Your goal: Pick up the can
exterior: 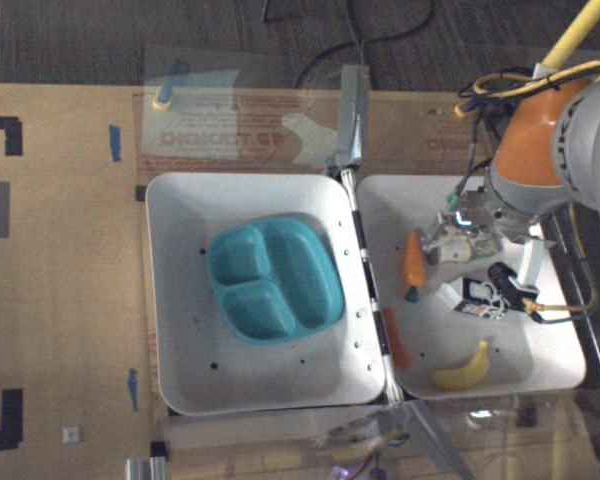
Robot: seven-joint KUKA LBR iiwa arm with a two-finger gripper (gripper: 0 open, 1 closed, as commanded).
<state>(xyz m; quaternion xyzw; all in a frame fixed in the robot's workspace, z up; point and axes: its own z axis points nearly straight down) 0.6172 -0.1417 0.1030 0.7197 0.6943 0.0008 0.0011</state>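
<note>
The gripper [460,226] hangs low over the right-hand shallow white bin [525,353]; whether it is open or closed cannot be told, and nothing is seen held in it. Just below it and slightly to its left lies a small silvery-grey object [448,252], probably the can, though it is too blurred to be sure. A can like this is likely light, stiff but easily dented, and smooth enough to slip, so it is best taken across the round body at mid-length. Left of the gripper lies an orange toy carrot [412,258]. No label can be read on the can. Far to the gripper's upper left, a clear plastic sheet [215,138] bears faint red print, illegible.
</note>
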